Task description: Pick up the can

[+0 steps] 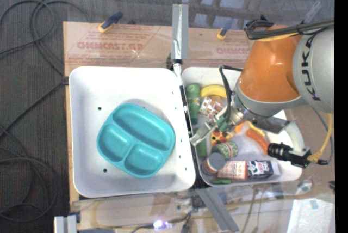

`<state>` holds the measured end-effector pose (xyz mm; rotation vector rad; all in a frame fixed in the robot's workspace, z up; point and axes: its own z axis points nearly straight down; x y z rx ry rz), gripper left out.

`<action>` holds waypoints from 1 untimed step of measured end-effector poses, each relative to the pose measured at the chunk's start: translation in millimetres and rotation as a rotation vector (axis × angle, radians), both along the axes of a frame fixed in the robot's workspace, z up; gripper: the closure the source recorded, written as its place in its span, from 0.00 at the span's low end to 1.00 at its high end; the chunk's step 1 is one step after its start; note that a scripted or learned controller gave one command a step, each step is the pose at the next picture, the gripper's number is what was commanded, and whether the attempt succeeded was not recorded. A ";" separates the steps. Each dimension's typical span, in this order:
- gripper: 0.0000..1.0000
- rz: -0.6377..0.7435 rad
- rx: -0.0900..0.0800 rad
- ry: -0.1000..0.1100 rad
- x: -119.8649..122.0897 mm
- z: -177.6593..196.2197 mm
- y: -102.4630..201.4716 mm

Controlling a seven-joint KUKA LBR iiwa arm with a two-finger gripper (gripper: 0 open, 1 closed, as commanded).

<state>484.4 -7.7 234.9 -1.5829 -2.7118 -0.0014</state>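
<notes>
Where clutter crowds, claw (217, 127) (perhaps) touching can (225, 148).

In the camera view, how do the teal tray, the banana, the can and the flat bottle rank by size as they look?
1. teal tray, by far the largest
2. flat bottle
3. can and banana: they look alike, and both are partly hidden, so I do not rank them.

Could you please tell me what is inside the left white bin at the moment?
The left white bin holds a teal divided plate, lying flat near its middle. Whatever lies beneath the plate is covered and cannot be seen.
</notes>
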 end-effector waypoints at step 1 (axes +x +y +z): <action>0.00 -0.346 -0.002 0.004 -1.7 -41.8 -51.3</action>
